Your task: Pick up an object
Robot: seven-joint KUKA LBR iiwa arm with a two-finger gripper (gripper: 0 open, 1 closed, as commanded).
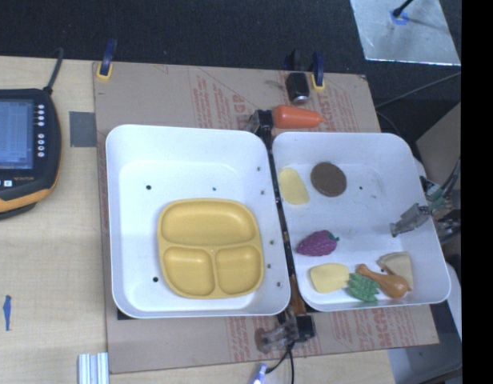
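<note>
Reaching tool (412,218) cut off, fingers indistinct

My bench is a pale wooden tabletop (46,262) with a sheet of brown printed cardboard (206,94) clamped over it by small blue and yellow clips (107,59). Beyond its far edge I see dark carpeted floor (190,14) with a bright grey patch (402,18) at the upper right. The light is even and soft.
</note>
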